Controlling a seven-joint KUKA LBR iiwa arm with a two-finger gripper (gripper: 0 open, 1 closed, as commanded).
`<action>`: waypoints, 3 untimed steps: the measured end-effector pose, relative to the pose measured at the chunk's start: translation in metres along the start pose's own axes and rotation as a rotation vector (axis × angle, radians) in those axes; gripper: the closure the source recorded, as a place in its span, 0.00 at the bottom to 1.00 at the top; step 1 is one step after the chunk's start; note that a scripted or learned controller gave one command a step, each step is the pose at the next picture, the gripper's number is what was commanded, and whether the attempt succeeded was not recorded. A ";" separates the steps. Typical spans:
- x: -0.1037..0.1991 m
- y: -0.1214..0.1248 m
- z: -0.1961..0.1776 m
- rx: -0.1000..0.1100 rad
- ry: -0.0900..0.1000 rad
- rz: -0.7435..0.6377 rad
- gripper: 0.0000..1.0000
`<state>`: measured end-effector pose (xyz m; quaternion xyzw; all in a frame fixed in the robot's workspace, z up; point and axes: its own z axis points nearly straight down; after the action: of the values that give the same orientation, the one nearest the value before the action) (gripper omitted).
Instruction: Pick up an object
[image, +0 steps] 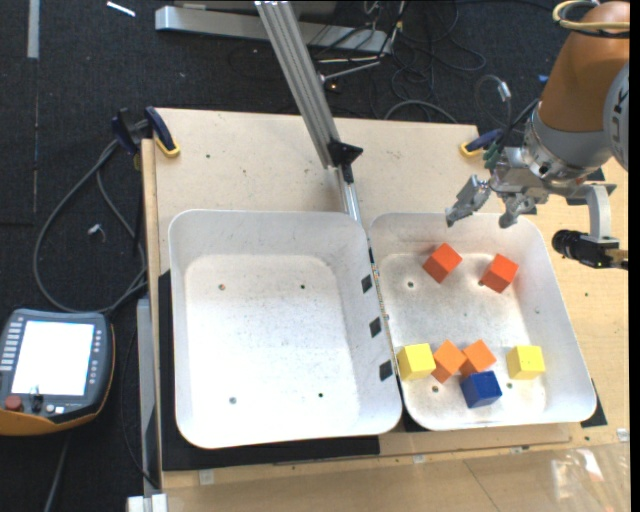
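Note:
My gripper (490, 207) hangs open above the far edge of the right bin (560, 330), with nothing between its fingers. Two orange cubes lie just in front of it: one (442, 262) to the left and one (499, 272) to the right. Near the bin's front sit a yellow cube (415, 360), two touching orange cubes (449, 357) (480, 354), a blue cube (481, 388) and another yellow cube (526, 361).
The left bin (200, 300) lies beside the right one. A slanted metal pole (310, 100) rises from the bench behind the bins. Yellow clamps (165, 145) (475, 147) sit on the bench's back corners. A teach pendant (50, 370) lies off the bench at left.

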<state>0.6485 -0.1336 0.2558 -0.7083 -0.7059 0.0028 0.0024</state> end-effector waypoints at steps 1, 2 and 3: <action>0.001 0.001 -0.006 -0.007 -0.001 -0.003 0.00; 0.002 0.001 -0.006 -0.007 -0.001 -0.005 0.00; -0.025 0.033 0.151 -0.001 0.001 -0.003 0.00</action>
<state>0.6800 -0.1588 0.1045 -0.7072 -0.7070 0.0023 0.0025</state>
